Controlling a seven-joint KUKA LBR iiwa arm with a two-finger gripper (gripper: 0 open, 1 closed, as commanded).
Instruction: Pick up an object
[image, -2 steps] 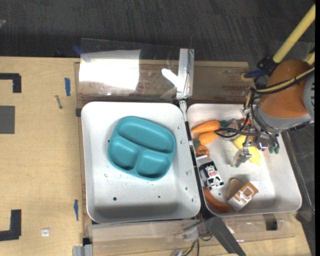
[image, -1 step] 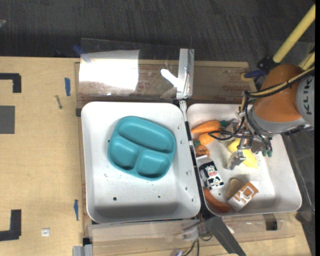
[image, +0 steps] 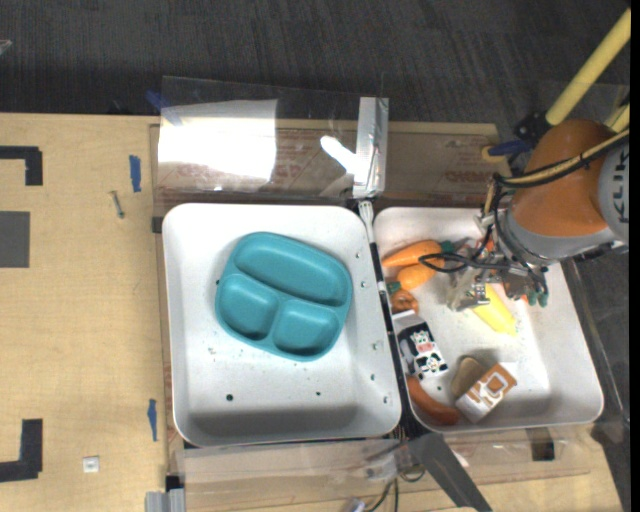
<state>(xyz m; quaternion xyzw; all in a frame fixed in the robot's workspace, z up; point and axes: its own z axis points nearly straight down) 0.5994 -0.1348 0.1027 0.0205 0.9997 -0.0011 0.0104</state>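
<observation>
Nearest the lens, the left bin (image: 190, 400) holds a teal divided plate (image: 283, 293). Right bin (image: 575, 390) contents, left to right: orange carrot (image: 410, 253), black-and-white cow toy (image: 424, 350), brown-and-white block (image: 485, 388), yellow piece (image: 496, 316). Above the yellow piece hangs the hand (image: 480, 290); whether it is apart or together cannot be told.

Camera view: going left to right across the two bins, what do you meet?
Left bin → teal divided plate → right bin → black-and-white toy → yellow piece beneath the end effector.
</observation>
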